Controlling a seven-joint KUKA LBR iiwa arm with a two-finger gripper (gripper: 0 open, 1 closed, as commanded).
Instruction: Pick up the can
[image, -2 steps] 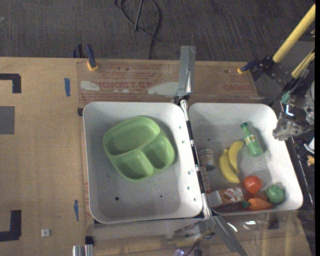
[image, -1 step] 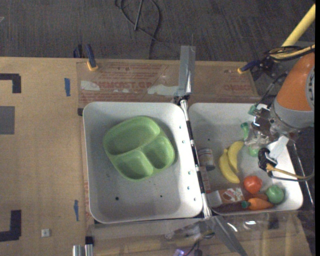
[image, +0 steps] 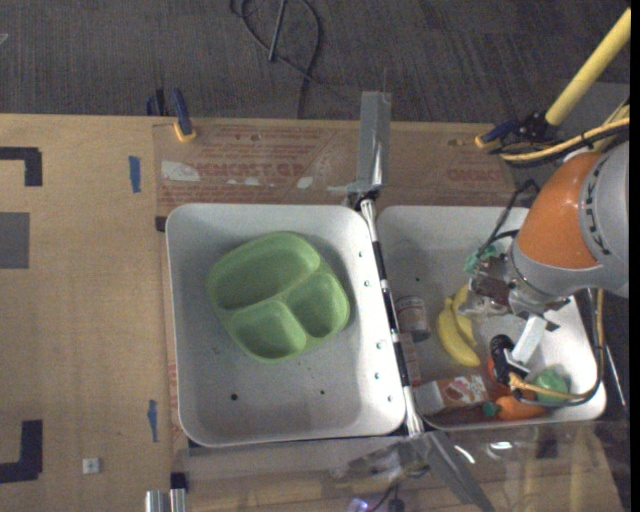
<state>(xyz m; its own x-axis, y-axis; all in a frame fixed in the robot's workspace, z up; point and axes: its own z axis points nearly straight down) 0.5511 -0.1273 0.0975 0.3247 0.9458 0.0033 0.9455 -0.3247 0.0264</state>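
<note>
Can (image: 410, 318) — small, blurred — beside bin (image: 430, 238) wall

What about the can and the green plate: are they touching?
Apart. The camera view shows the can in the right bin, the green plate in the left bin.

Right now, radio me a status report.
Gripper over right white bin, off target. Small dark metal can at bin's left wall. Yellow banana between them.

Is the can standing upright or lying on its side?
On its side: the can shows its long flank, not a round top, along the left wall of the right bin.
</note>
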